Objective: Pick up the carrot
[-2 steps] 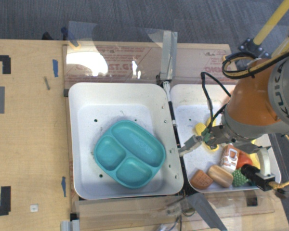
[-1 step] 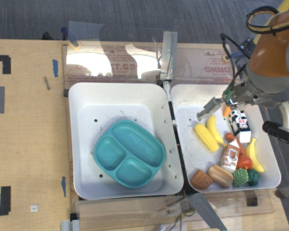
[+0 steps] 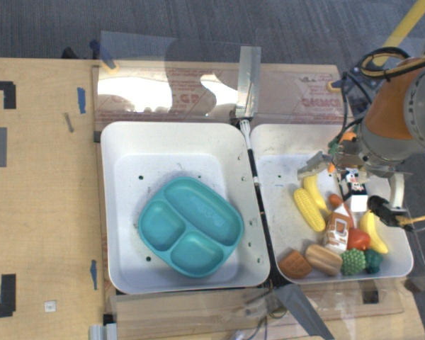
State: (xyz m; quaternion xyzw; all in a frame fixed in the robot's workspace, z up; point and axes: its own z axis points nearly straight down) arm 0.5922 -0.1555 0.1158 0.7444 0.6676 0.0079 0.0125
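The right bin holds a heap of toy food. A small orange piece that I take for the carrot lies mostly hidden between the corn cob and a white carton. My gripper hangs over the bin's upper right part, just above and behind the carrot, under the orange band of the arm. The wrist and cables cover its tip. I see nothing held in it.
The left bin holds a teal divided plate. Around the carrot lie a yellow banana, a red tomato, green broccoli, a bread roll and a brown cookie.
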